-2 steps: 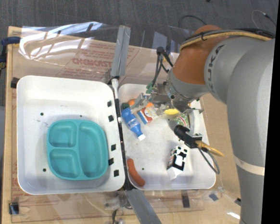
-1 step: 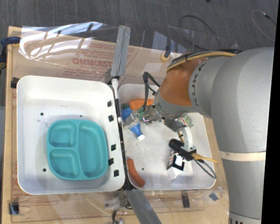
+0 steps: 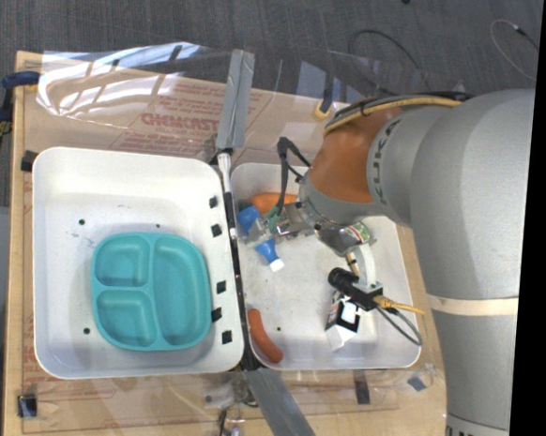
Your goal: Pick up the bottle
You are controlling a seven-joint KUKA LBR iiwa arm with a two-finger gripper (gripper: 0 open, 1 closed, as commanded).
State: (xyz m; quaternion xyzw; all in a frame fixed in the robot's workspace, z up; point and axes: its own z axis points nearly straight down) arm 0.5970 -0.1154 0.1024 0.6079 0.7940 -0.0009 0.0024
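The blue bottle (image 3: 250,222) lies at the far left of the right bin (image 3: 389,355), a small blue piece (image 3: 268,252) just beside it. The claw (image 3: 287,225) hangs right beside the bottle; whether it is apart or closed I cannot tell. A teal divided plate (image 3: 151,289) sits in the left bin (image 3: 58,205).

Grey arm (image 3: 462,208) reaching from right, orange-banded wrist bent downward, pincer (image 3: 287,225) low

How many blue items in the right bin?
2: a blue piece near the divider wall, and a blue-and-white bottle just below it. The arm overhangs that bin, so more may be hidden.
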